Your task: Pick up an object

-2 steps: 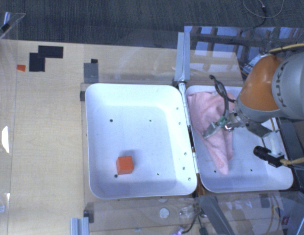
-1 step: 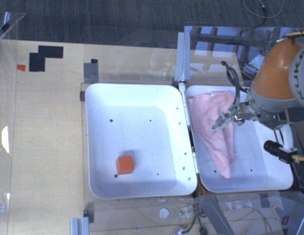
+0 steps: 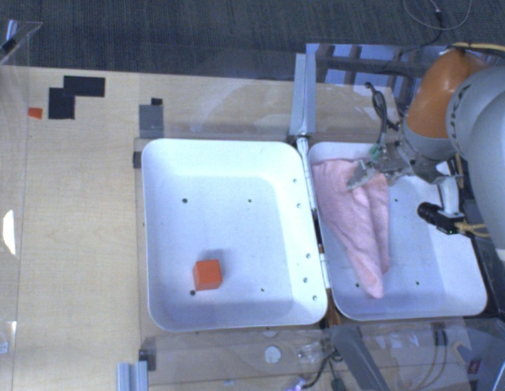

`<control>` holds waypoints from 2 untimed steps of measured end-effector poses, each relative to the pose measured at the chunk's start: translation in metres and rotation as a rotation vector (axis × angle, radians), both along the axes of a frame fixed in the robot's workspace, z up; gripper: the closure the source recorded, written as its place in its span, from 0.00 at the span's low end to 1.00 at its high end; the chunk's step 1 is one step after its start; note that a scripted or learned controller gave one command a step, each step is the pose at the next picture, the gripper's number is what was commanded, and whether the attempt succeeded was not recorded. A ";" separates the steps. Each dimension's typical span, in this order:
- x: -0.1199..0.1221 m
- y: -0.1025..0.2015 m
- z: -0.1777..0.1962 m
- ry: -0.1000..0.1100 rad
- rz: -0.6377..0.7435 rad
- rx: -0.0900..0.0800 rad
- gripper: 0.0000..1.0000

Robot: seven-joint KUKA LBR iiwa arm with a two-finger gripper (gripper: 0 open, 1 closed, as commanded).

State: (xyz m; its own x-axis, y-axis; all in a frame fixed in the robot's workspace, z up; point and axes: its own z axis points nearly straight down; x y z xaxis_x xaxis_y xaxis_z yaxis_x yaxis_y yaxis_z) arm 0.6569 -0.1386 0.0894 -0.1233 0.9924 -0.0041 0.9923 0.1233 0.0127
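Two white bins sat on wood; the gripper pinched the pink cloth and needed lifting next.

Pale pink cloth, plain and unpatterned, directly under and below the dull grey metal gripper. Glossy white right bin around both. Well to the left of the jaws, a matching white left bin speckled with a few small dark dots, with a solid orange block inside. Light wood-toned bench beyond, marked with black patches and one tiny orange square. Orange band above grey arm casing.
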 end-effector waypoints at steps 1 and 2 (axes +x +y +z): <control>-0.060 0.012 0.001 -0.001 0.057 0.000 0.00; -0.054 0.039 0.002 -0.003 0.036 0.001 0.00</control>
State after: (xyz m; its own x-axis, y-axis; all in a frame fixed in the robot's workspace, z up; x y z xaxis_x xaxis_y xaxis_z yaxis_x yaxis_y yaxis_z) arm 0.6028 -0.0998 0.0909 -0.1588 0.9873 -0.0039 0.9872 0.1588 0.0154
